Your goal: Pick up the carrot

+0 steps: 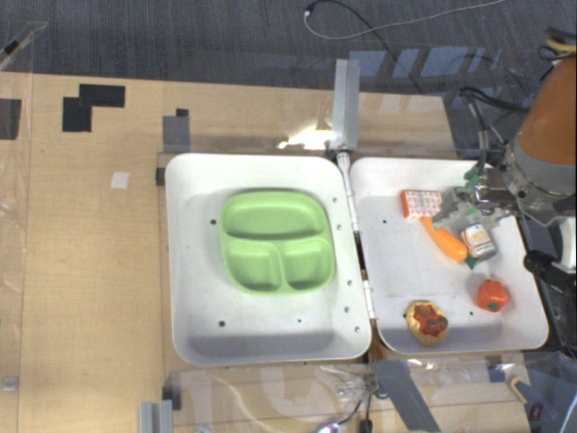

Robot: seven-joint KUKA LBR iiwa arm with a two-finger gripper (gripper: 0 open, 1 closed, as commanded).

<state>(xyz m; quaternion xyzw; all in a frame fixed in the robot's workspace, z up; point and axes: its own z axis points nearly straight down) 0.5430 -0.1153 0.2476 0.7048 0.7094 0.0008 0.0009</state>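
The carrot (447, 243) is a small orange piece lying at a slant in the right white bin (397, 269), just below a red and white box (420, 204). My gripper (455, 208) comes in from the right and hovers right above the carrot's upper end, between the box and a small jar (478, 241). Nothing visibly sits in the gripper. The carrot rests on the bin floor, with its right end touching the jar.
A red pepper-like piece (491, 295) and a brown and red pastry toy (426, 321) lie near the right bin's front. The left bin (189, 242) bears a green divided tray (274, 242). The arm's orange band (552, 120) rises at the right.
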